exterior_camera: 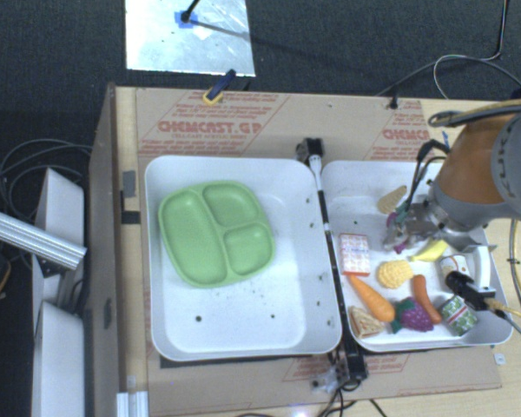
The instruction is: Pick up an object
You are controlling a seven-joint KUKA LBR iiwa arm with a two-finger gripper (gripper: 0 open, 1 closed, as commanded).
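Kid: Banana [431, 251] lies in the right bin [356, 185], just beside the gripper [398, 238]. Holding it?

Pal: I cannot tell. Go down straight, miss the corn [394, 274], squeeze its middle.

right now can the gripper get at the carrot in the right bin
Probably yes: the gripper hangs low in the right bin, and the carrot lies nearby with its top uncovered, though the corn and sandwich wedge crowd it.
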